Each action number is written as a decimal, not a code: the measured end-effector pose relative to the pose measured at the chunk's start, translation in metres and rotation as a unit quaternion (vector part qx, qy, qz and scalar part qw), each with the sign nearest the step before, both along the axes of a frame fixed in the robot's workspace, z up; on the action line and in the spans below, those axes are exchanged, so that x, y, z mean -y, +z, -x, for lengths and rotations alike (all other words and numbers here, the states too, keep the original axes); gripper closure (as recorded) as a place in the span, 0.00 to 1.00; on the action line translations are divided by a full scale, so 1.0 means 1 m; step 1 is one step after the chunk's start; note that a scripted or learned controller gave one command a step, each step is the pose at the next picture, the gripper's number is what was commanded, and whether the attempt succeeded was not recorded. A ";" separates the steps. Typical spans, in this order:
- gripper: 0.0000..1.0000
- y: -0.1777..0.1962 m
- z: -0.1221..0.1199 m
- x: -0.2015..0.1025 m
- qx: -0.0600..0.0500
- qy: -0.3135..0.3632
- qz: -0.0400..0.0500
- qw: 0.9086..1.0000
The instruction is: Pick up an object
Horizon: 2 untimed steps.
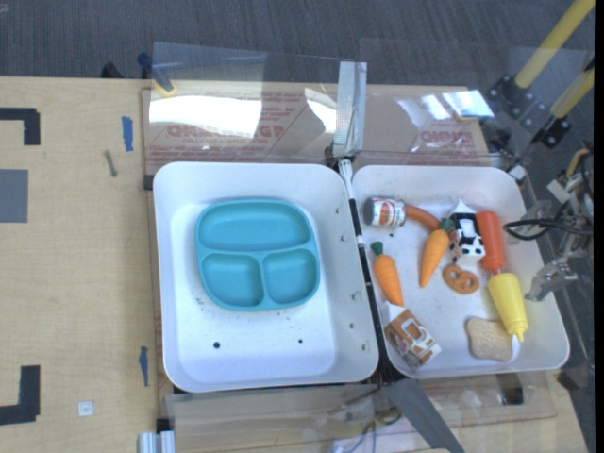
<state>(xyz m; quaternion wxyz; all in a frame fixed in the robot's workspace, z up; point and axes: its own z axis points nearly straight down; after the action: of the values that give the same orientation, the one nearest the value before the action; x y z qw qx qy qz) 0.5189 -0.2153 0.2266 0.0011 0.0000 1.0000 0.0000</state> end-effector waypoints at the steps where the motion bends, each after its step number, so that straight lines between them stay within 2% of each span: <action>1: 0.00 -0.137 -0.010 -0.075 0.005 0.026 0.001 1.000; 2: 0.00 -0.138 -0.094 -0.085 0.004 0.059 0.001 0.998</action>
<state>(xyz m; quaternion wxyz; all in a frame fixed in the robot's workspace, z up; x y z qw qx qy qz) 0.6130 -0.1299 0.0887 0.0052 -0.0594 0.9982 -0.0005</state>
